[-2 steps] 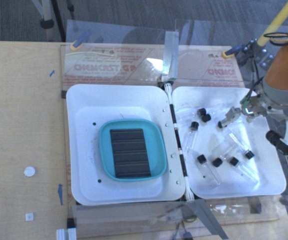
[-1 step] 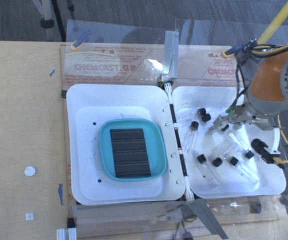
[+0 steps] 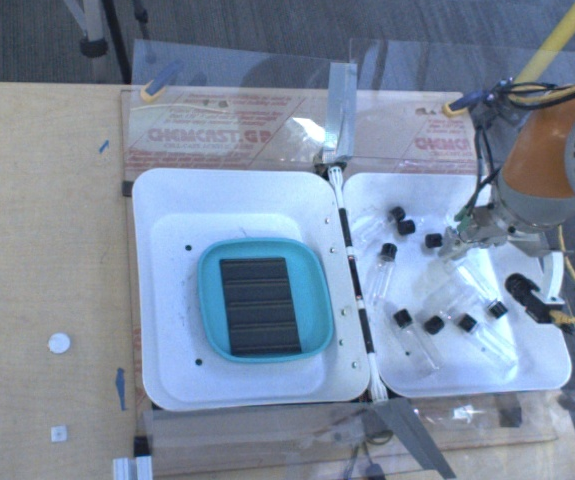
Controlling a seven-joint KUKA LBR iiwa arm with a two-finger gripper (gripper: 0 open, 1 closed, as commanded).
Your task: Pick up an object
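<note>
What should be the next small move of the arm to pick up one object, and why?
Probably a short descent onto the nearest black-capped vial. The gripper hangs low over the right bin, just right of that vial, and nothing shows between its fingers. The other vials lie farther off.

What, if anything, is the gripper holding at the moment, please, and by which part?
It cannot be told: the gripper sits low among the clear vials in the right bin.
</note>
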